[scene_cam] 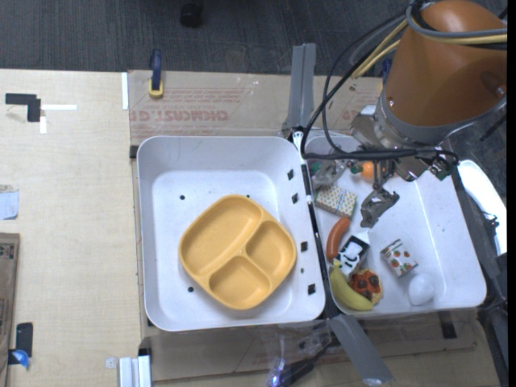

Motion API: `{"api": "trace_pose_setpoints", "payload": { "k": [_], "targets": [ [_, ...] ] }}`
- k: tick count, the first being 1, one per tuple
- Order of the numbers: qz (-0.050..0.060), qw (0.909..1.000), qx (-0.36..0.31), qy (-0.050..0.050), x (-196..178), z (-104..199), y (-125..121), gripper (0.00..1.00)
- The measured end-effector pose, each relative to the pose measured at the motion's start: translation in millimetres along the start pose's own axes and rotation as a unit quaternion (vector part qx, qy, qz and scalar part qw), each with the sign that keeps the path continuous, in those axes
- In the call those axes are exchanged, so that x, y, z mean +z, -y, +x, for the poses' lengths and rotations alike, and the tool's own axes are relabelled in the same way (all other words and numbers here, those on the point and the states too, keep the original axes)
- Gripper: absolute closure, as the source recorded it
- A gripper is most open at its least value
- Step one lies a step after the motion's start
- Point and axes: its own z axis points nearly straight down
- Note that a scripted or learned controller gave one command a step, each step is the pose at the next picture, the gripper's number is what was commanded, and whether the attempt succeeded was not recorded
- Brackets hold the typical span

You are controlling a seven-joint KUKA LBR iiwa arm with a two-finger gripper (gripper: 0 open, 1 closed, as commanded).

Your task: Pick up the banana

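Jaws [379,204]: hanging low over the right bin [451,240], tips pointing down; gap between tips too dark and small to read, so width not telling, and nothing seen held.
Banana [348,293]: lying at the near-left corner of the right bin, down and a little left of the jaws, well short of them; curving along the bin's front wall.
Crowding: pizza toy [365,283] overlapping the banana's upper side; black-and-white card [351,254] just above it, between banana and jaws; hot dog [336,237] standing up along the left wall, left of and below the jaws.
Other clutter: cracker [334,201] just left of the jaws; small can [398,258] and white ball [421,289] lying below and right of the jaws, clear of the likely path.
Step in hand: judging it as the approach, not yet over the target.
Doing it well: shifting toward the near-left corner, lining the closing direction across the banana's narrow width, aiming at the bare yellow lower curve rather than the covered end.
Risk: pinching the pizza toy or card instead; striking the bin wall or corner on descent.
Left bin [161,216]: holding the yellow tray [237,251], far left of the jaws, not involved.
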Motion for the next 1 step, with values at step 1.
{"api": "trace_pose_setpoints", "payload": {
  "k": [1],
  "targets": [
    [-0.001,0.9996,0.029,-0.002,101.1,-16.0,-95.8,0.0]
  ]
}}
